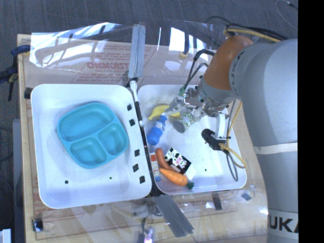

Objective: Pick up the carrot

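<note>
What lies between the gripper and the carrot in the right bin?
In the camera view, a black-and-white patterned block lies between the gripper and the carrot; the rest is bare white bin floor.

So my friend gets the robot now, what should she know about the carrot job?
Tool: over the back part of the right bin, next to a small bottle and a yellow thing. I can't tell if it is open or shut.
Carrot: lying at the front of the right bin, beside a sausage and a black-and-white box.
Blue plate: in the left bin.
Done: nothing; the carrot is not picked up.
Left: move the tool to the carrot, grab it, lift it.
</note>
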Robot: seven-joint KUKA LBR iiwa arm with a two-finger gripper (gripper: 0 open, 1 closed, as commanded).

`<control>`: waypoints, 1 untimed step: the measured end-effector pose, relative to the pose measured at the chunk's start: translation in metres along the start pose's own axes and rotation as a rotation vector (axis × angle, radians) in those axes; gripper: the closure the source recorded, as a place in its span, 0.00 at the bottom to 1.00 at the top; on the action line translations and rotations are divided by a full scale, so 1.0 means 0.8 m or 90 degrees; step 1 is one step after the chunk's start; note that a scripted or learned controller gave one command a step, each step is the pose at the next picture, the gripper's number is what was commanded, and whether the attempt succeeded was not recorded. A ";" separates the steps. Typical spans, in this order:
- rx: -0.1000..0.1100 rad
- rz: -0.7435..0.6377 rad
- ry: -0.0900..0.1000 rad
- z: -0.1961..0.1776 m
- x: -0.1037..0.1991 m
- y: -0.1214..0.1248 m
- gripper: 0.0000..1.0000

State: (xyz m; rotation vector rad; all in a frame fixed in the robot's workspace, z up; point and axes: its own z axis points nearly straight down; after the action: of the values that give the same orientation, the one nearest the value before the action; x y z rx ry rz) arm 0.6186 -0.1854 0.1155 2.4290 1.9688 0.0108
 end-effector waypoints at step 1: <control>0.011 -0.106 0.003 0.032 0.073 0.019 0.00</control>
State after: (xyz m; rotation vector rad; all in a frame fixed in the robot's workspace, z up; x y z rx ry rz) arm 0.6461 -0.1319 0.0900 2.2683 2.1755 -0.0023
